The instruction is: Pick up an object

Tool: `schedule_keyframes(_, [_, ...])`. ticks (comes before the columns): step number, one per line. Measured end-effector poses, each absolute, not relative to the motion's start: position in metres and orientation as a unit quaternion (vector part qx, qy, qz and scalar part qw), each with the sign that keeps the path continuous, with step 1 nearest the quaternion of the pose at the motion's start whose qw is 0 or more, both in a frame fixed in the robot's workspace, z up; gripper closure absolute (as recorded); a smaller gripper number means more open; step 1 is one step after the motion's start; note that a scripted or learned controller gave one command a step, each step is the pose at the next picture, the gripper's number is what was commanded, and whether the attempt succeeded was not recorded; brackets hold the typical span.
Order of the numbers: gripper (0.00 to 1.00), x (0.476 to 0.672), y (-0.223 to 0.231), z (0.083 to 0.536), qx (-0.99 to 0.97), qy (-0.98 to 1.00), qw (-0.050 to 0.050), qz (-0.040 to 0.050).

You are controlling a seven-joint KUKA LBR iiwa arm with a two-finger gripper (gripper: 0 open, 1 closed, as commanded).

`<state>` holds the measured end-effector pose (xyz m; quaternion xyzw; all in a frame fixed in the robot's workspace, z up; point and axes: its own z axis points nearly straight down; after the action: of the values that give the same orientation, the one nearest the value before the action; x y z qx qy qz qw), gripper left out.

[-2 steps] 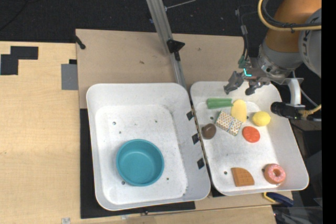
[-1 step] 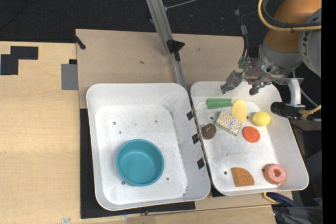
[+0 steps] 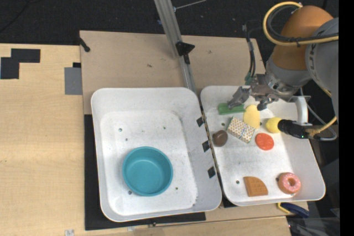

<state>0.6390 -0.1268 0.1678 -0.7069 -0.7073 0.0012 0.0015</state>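
Over rt bin (image 3: 310,188) — tool (image 3: 253,98) spread open, empty, above yellow obj (image 3: 251,116).

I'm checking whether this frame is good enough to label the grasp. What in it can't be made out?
- Gripper: in the camera view its fingers blur together over the right bin, so nothing shows whether it holds anything.
- Green object: partly covered by the gripper; shape unclear.
- Yellow object: its top is hidden under the gripper.
- Small brown object: too small to identify.
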Motion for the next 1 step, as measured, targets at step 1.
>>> schedule_keyframes(1, [0.00,0.6340,-0.1271,0.1047,-0.707,-0.707,0.002,0.0018])
